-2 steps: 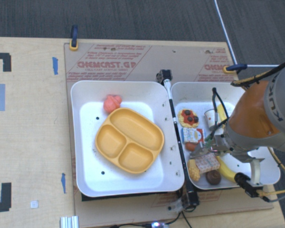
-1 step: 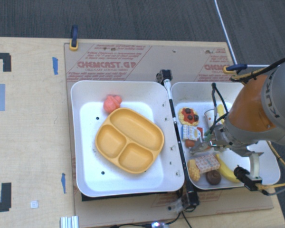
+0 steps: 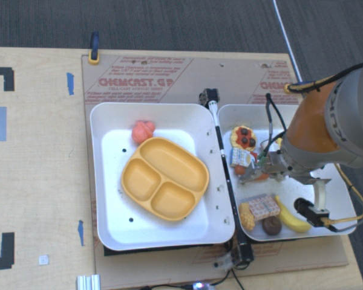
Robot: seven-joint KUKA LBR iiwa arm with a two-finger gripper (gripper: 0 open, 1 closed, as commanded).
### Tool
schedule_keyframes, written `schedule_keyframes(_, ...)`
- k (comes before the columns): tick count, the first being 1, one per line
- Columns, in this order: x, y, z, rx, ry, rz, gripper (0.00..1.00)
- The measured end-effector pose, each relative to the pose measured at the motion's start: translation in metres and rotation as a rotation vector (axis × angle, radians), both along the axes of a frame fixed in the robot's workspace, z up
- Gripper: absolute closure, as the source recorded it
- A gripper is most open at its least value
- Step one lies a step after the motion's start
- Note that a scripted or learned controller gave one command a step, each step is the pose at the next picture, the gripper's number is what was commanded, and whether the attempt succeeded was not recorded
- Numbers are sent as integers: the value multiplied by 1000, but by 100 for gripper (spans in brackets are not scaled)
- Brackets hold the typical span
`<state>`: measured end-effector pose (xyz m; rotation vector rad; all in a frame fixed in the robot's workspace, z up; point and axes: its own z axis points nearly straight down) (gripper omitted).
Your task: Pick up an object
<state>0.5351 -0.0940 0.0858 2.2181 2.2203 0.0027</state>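
The grey arm (image 3: 351,125) entered from three o'clock and bent down toward the middle of the frame's right half. Its orange band (image 3: 311,122) sat just above the wrist, at about two o'clock from the frame's centre. Below the band the grey wrist section tapered toward nine o'clock, ending in the gripper (image 3: 259,169), which pointed toward eight o'clock and sat low. Black cables looped from the band's upper edge down along the wrist. The fingers' spacing could not be made out.

The arm (image 3: 327,125) hides the tool and part of the right bin (image 3: 345,222), cut off at right.
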Motion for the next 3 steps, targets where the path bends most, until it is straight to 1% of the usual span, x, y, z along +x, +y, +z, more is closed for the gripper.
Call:
schedule_keyframes(1,11,0,0,0,2,0,0)
schedule_keyframes(2,12,0,11,-2,-3,1,100)
schedule_keyframes(3,-13,-24,100,0,1,0,100)
